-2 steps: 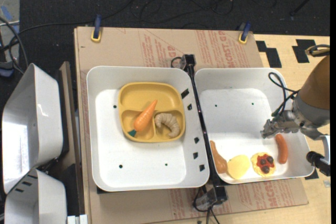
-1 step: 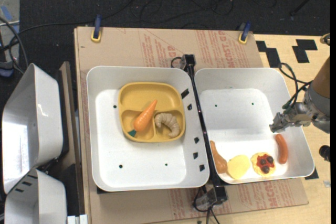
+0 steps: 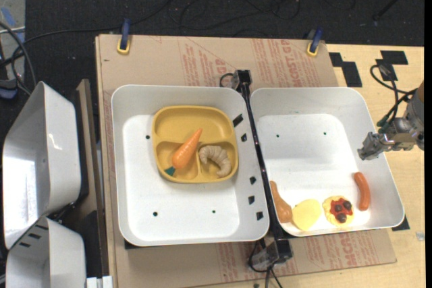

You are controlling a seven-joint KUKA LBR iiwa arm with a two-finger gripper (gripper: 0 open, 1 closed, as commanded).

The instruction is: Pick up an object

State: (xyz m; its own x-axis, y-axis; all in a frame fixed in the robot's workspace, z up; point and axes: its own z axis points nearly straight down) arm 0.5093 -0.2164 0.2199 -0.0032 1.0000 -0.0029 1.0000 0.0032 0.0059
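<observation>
lying in the right bin (image 3: 317, 104), an orange-red sausage (image 3: 364, 190); tool (image 3: 372, 146) grip state unclear.

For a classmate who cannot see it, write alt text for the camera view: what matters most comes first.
A robot gripper hangs at the right edge of the right white bin, which holds a sausage, a small pizza, a yellow disc and an orange piece along its near side. The left white bin holds a yellow divided plate with a carrot and a shrimp.

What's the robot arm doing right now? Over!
Gripper at right bin's right edge, nothing seen in it. Sausage just below it, untouched. Nothing blocking.
</observation>
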